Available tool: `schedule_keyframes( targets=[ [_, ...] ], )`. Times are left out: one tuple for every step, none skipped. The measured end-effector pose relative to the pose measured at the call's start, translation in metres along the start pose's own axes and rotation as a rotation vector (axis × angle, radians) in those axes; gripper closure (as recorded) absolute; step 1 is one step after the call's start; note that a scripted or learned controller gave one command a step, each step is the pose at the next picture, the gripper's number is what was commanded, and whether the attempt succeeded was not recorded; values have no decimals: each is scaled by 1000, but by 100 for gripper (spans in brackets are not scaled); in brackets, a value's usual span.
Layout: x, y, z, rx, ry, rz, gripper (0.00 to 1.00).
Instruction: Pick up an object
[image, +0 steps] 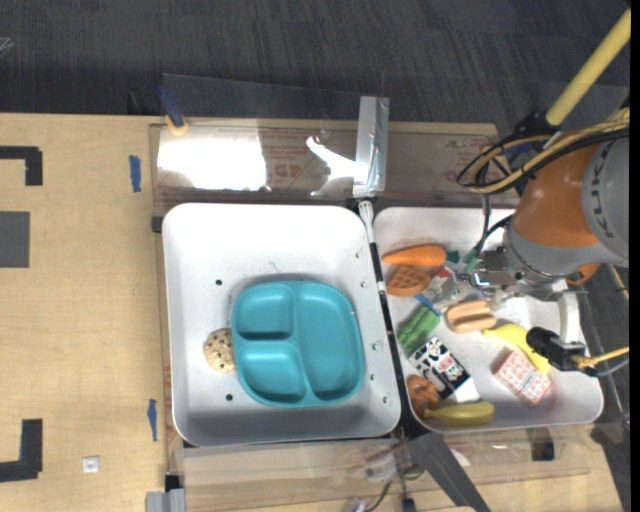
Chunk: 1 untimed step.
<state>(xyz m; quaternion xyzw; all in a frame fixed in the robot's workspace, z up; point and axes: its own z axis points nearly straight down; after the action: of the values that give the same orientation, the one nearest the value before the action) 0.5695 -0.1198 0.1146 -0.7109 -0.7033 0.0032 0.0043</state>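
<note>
A hot dog (470, 317) is seen in the right bin (580, 405), lying directly below the gripper (478, 281), its long axis running roughly left to right across the view. No writing on it can be read; the black-and-white patterned packet (437, 361) lower left of the gripper is too small to be read. Whether the gripper is parted or closed, or touches the hot dog, cannot be told. Far to its left, a teal divided plate (297, 342) rests in the left bin (190, 240).

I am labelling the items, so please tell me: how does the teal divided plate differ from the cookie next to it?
The teal plate is large, smooth and split into compartments; the cookie is small, round, pale and speckled. The plate fills the bin's middle; the cookie lies at its left edge. Both rest in the left bin.
</note>
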Motion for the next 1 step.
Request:
schedule_keyframes(
  targets=[
    [-14, -42, 28, -16, -2, -5, 0]
  ],
)
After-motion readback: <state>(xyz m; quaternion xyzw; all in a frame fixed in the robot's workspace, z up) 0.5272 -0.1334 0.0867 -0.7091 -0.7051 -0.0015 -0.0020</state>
